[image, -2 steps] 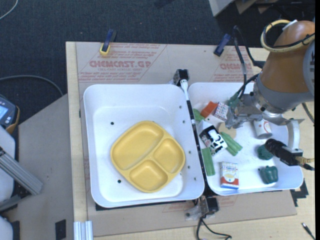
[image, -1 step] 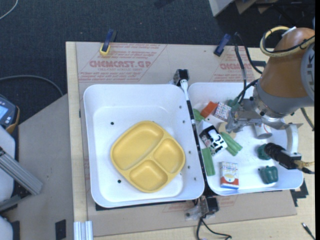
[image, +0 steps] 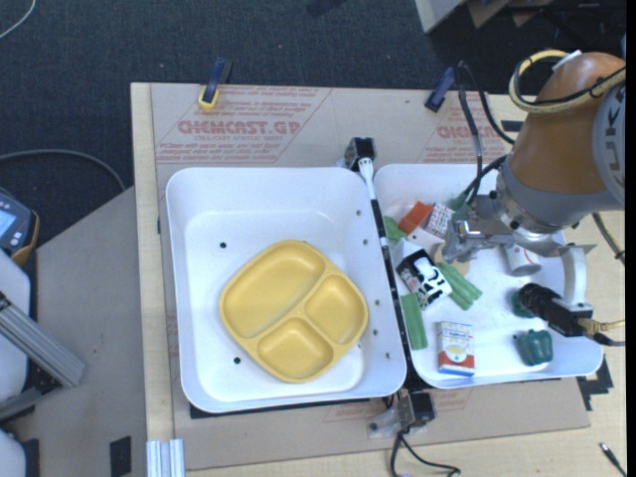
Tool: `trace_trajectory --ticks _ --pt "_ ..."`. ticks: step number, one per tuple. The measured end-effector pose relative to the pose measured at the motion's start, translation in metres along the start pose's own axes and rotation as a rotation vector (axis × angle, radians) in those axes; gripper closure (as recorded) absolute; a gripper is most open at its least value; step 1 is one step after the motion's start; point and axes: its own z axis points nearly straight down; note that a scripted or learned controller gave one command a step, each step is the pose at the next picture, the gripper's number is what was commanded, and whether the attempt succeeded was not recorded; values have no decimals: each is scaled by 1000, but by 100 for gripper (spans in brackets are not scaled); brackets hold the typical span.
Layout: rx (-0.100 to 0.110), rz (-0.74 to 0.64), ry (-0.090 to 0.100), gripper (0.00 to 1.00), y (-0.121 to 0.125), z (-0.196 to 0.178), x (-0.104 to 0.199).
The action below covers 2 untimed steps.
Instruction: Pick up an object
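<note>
The cardboard-covered worktop (image: 248, 127) carries two white bins side by side. The left bin (image: 199, 207) holds a yellow divided plate (image: 293, 311), lying flat near its middle. The grey and orange arm (image: 561, 147) reaches in over the right bin (image: 427, 175), with its gripper (image: 465, 244) low over the upper middle of that bin. Whether the gripper is open or closed cannot be told, and nothing is seen held in it.

The loose objects all lie in the right bin. A small white carton (image: 456, 350) sits at the front. A long green stick (image: 413, 323) lies along the left wall. A black-and-white item (image: 424, 274) and a light green piece (image: 459, 284) lie just beside the gripper. An orange packet (image: 414, 217) is at the back left, and a dark green lump (image: 534, 346) at the front right.
</note>
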Motion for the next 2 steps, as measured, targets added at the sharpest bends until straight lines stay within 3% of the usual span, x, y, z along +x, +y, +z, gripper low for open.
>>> trace_trajectory --ticks 2 --pt "-5 0 -2 100 0 -15 -14"
